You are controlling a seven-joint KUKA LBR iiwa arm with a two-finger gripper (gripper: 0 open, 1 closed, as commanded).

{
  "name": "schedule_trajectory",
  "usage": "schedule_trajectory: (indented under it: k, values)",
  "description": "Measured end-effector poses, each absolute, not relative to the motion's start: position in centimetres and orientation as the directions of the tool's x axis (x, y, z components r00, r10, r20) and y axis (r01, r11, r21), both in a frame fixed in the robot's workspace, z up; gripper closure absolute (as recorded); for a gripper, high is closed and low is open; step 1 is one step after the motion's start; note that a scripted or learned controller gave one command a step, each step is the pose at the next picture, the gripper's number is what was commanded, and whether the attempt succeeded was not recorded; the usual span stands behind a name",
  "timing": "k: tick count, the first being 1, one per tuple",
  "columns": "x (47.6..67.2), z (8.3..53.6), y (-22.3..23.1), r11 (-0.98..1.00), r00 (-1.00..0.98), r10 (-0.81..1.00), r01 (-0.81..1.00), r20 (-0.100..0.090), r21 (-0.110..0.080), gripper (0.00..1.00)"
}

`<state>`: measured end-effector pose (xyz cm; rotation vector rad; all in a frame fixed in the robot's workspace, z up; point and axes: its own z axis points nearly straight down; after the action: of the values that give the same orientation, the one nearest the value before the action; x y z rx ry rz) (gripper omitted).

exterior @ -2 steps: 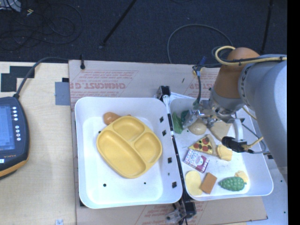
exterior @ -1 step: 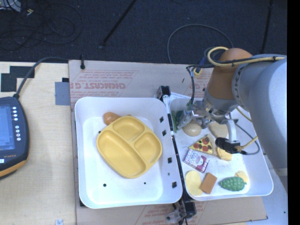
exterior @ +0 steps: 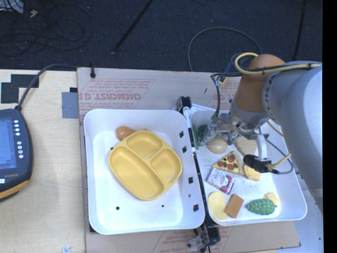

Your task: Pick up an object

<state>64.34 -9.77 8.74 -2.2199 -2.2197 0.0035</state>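
Pale wooden bench (exterior: 47,88) carries two shallow white bins. Left bin (exterior: 100,204): yellow divided plastic tray (exterior: 145,164). Right bin (exterior: 295,204), frame centre-right: pincer (exterior: 227,136) lowered over beige round toy (exterior: 216,145); finger state cannot be determined. Toy pizza slice (exterior: 228,164) nearby.

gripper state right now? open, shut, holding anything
gripper: low in the right bin, over a pale round item; open or shut cannot be told.

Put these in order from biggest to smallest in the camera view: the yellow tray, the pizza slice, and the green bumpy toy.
1. Yellow tray, by far the biggest.
2. Pizza slice and green bumpy toy look about the same size, so I won't rank them.
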Motion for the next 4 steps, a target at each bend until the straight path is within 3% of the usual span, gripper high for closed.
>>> schedule_trajectory:
  k: [2,3,4]
  values:
    - [58.4,8.8,-10.0,-0.003,0.003,1.000,1.000,0.001,-0.004,0.00]
    - [64.5,8.8,-8.4,0.003,-0.003,1.000,1.000,-0.001,-0.001,0.00]
    - [64.3,8.7,-10.0,0.000,0.000,1.000,1.000,0.000,-0.003,0.00]
